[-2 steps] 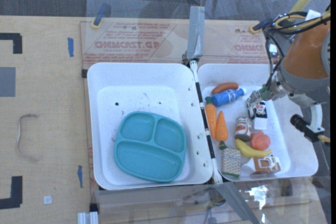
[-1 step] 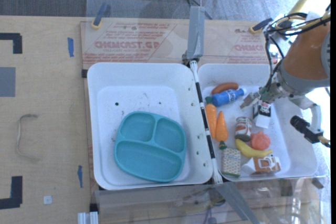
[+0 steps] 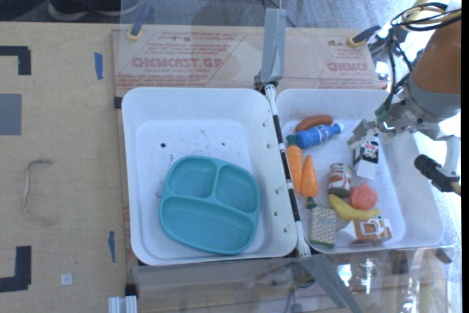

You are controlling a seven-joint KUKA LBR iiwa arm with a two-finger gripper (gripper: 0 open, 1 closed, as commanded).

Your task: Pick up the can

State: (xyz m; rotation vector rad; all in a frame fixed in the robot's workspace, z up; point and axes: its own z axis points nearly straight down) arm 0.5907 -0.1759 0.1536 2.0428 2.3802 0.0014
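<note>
bins stand side by side on the bench. the left bin (image 3: pixel 139 113) holds a teal divided plate (image 3: pixel 209 204) lying flat, toward the near side. the right bin (image 3: pixel 418 223) holds many small things.

the can (image 3: pixel 338 179) is in the middle of the right bin, upright or a little tilted, i cannot tell which. a yellow banana (image 3: pixel 352 210) lies just in front of it and a red round fruit (image 3: pixel 363 196) is just beside it on the right. left of the can there are two orange carrots (image 3: pixel 301 172), close to the wall between the bins. behind them lie a blue bottle (image 3: pixel 317 135) on its side and a brown sausage (image 3: pixel 314 122). a white carton (image 3: pixel 367 156) with black marks stands tilted just right of the can, and an orange box (image 3: pixel 371 230) and a patterned packet (image 3: pixel 322 226) lie near the front wall.

the arm comes in from the right, above the far right part of the bin. the gripper (image 3: pixel 370 131) is just above the top of the white carton, behind and to the right of the can and apart from it. whether its fingers are wide or narrow, i cannot tell; nothing is seen held between them.
</note>
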